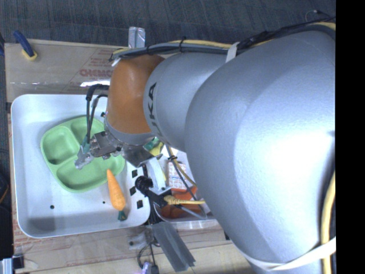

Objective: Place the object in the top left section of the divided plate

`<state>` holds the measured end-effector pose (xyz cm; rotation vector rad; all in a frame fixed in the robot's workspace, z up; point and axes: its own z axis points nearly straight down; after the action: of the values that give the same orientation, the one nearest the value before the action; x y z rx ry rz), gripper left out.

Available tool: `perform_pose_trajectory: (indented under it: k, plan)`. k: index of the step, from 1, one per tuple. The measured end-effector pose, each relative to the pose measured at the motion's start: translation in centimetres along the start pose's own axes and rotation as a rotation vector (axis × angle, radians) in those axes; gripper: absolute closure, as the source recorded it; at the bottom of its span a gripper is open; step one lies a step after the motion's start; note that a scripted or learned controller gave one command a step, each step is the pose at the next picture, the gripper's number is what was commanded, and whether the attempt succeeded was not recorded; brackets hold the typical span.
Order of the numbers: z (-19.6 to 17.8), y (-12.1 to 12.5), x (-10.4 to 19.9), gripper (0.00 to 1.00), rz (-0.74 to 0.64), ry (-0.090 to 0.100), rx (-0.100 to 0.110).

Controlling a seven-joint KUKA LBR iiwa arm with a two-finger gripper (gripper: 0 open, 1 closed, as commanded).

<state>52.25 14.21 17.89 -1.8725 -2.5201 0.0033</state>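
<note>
A green divided plate [64, 153] lies in the left white bin [25, 153]. An orange carrot [116, 190] with a green stub end rests on the bin floor just off the plate's lower right rim. My gripper [86, 154] hangs over the right part of the plate, near its dividing ridges. The big grey arm with its orange band [130, 101] reaches in from the right and hides the plate's right edge.
The right bin is mostly hidden under the arm; a few items [179, 198], orange and red among them, show in it near the lower middle. A blue clamp [24, 44] sits at the bench's top left corner.
</note>
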Motion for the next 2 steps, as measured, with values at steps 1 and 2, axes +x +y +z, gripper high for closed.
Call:
perform_pose_trajectory:
  k: [1, 2]
  plan:
    - [-7.7, 2.0, 6.5, 0.0, 0.259, 0.0, 0.001]
    - [-18.4, 7.6, 5.5, 0.0, 0.448, 0.0, 0.0]
